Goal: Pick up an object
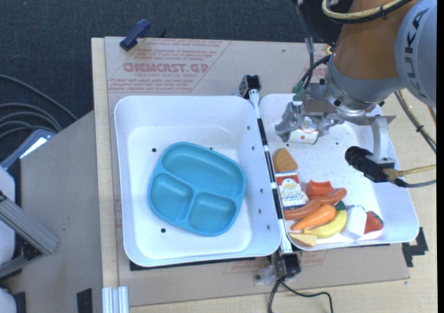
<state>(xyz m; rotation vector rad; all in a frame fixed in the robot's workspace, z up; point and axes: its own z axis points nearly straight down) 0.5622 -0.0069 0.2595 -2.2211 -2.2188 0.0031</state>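
Left bin has a blue divided plate sitting mid-floor. In the right bin, toy food is bunched along the near edge: a carton, hot dog, carrot, banana. The gripper is down by that bin's far-left corner, right over a small white block. Honestly can't tell what state the gripper is in.
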